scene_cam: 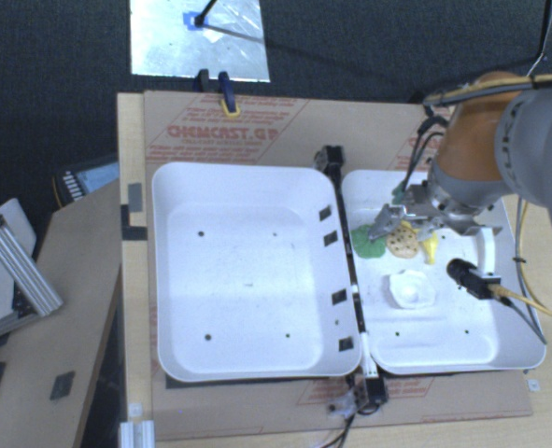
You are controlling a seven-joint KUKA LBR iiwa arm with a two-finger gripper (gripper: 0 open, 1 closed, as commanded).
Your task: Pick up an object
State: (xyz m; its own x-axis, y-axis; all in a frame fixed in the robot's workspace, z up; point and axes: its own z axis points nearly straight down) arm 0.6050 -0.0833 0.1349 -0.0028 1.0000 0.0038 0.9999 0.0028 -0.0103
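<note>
My gripper [394, 220] hangs over the upper left part of the right bin [444, 348], reaching in from the right. Just below it lie a green flat piece [365, 242], a tan dotted cracker-like piece [404, 244] and a small yellow piece [430, 248], all close together. A white cup-like object [412, 292] sits lower in the same bin. The fingers are hard to make out against the clutter, and nothing shows clearly between them.
The left bin [247, 269] lies beside the right one, with a black-clipped divider [343, 250] between them. Both rest on a cardboard sheet [229, 129]. A silver plate [199, 26] lies at the back.
</note>
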